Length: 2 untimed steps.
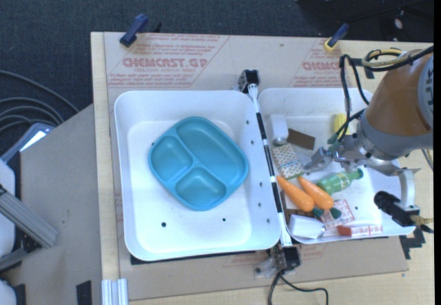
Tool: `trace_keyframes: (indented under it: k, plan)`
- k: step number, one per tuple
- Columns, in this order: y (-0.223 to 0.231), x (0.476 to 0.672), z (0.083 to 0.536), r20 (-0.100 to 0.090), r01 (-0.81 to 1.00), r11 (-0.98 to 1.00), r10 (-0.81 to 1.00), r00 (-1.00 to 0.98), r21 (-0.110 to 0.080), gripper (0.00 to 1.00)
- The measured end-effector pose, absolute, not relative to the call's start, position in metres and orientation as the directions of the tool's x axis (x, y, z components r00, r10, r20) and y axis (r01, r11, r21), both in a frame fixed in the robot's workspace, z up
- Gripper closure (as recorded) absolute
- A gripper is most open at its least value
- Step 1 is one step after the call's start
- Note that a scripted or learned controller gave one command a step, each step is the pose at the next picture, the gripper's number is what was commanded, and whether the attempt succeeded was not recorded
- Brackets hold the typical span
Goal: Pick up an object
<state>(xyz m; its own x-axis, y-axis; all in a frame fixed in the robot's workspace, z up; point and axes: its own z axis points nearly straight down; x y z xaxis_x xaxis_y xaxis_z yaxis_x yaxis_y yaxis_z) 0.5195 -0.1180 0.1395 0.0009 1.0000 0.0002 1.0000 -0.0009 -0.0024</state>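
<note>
- Carrots [305,193], likely target: two lying side by side in right bin [358,235], amid clutter.
- Blue plate [198,162] sits alone in left bin [131,180], well apart.
- Green bottle [340,180] just beside carrots.
- Gripper [329,157] low over clutter, probably descending to grasp; open or closed, cannot tell.

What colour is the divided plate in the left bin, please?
The plate is light blue, plain and unpatterned, as the camera view shows clearly.

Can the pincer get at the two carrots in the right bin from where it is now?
Probably yes. The pincer hangs just above the carrots, which lie on top of the clutter in the right bin; a green bottle beside them could crowd the grasp.
</note>
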Motion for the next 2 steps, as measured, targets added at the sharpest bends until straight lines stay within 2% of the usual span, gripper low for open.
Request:
trace_keyframes:
  k: [1,2]
  plan:
    - [-0.143,0.559,0.084,-0.001,1.0,0.0,1.0,0.0,0.0,0.0]
    - [-0.175,0.589,0.128,-0.001,1.0,0.0,1.0,0.0,0.001,0.0]
